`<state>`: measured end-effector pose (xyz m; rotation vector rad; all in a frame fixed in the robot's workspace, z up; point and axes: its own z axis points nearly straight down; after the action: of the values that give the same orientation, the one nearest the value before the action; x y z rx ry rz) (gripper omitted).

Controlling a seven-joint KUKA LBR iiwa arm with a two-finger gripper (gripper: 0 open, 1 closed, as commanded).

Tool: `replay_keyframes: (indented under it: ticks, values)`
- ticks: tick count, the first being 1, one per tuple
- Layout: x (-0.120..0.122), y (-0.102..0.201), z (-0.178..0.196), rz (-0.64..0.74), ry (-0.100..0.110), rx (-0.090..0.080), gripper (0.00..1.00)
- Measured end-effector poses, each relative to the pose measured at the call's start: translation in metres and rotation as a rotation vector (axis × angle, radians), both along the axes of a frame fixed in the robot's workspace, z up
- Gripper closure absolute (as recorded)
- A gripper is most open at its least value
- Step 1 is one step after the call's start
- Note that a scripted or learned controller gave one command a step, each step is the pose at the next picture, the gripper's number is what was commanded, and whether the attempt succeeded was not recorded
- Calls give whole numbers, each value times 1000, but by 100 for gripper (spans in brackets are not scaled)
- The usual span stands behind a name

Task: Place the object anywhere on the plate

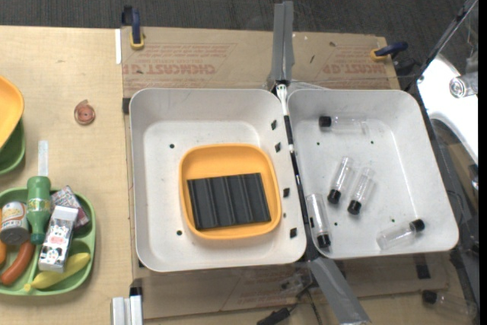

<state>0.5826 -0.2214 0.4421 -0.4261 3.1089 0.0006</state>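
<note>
An orange square plate [227,154] with rounded corners sits in the middle of the left white bin [152,164]. A black ribbed rectangular object [228,200] lies flat on the plate, covering most of its floor, with orange rim showing all round it. Nothing touches the black object.
Several clear tubes with black caps [339,180] lie scattered in the right bin [396,106]. A white machine part [450,99] stands past that bin's right wall. To the left, the wooden table holds a green tray of toy food [46,240] and an orange bowl [7,114].
</note>
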Motion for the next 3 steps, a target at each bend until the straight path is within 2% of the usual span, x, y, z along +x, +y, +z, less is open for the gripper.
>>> replay_keyframes:
  ticks: [1,2,3]
  values:
    - [-56,-1,0,282,1,0,100]
    - [-34,0,-1,665,-1,-1,100]
    - [40,0,-1,938,-2,-1,100]
